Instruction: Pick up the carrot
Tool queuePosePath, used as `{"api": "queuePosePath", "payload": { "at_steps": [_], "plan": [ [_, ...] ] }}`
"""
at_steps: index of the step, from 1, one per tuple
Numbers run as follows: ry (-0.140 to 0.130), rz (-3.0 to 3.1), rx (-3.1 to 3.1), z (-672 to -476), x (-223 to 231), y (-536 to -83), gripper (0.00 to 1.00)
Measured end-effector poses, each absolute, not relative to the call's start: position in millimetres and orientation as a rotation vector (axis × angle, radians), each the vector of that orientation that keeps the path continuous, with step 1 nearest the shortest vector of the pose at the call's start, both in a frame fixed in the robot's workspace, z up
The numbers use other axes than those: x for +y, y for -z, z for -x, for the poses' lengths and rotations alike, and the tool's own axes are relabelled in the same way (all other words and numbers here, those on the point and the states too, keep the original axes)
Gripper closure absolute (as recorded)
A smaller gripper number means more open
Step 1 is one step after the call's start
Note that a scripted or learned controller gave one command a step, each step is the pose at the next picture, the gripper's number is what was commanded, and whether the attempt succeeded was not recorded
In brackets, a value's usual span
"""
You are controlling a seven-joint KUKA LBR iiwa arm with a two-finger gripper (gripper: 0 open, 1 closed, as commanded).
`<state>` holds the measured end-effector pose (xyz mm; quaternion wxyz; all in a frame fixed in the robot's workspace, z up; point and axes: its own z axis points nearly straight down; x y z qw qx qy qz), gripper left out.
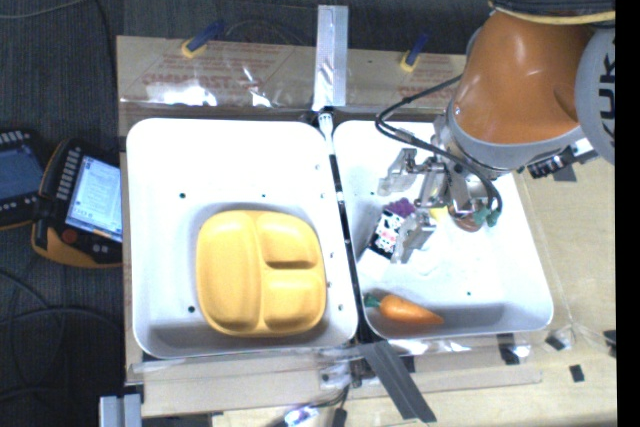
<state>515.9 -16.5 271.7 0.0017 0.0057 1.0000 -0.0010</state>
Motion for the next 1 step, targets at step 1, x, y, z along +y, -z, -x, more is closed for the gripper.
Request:
{"api": "queuePosePath", "payload": {
  "at_steps": [1],
  "plan": [
    [0.007,-0.018,3.135,-517.0,-16.2,-281.0,1.00]
  ]
}}
